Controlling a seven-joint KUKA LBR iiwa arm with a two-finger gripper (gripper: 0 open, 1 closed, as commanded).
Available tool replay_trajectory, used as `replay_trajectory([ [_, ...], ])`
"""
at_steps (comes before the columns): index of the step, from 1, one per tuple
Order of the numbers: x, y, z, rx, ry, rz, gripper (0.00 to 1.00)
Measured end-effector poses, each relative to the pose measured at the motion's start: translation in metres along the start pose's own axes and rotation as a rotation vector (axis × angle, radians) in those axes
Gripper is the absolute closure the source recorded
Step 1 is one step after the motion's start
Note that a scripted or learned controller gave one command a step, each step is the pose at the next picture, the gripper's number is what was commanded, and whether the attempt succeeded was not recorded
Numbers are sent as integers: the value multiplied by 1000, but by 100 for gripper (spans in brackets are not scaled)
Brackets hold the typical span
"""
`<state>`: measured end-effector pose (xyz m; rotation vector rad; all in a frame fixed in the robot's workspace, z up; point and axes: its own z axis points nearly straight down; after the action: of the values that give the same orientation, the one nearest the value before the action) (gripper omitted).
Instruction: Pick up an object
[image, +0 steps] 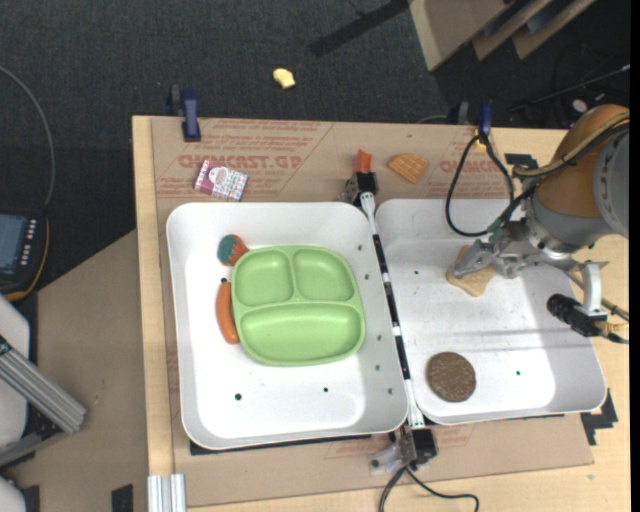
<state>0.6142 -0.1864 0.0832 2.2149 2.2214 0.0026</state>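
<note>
Two white bins (200, 400) sat side by side on tabletop (300, 150), green divided plate (297, 304) lay in left bin, end effector (478, 262) low in right bin touching tan block (470, 281), grip state indeterminate, brown disc (451, 376) near front.

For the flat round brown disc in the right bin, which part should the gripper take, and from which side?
Take the flat round brown disc across its rim, coming straight down from above. It lies flat on the right white bin floor with free space all around, so probably any pair of opposite edges serves.
</note>
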Motion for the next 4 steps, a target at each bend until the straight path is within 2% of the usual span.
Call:
replay_trajectory([
  [1,-30,30,-3,2,5,0,0],
  [2,-32,21,-4,-1,10,-2,0],
  [4,-31,-6,-4,-2,5,0,0],
])
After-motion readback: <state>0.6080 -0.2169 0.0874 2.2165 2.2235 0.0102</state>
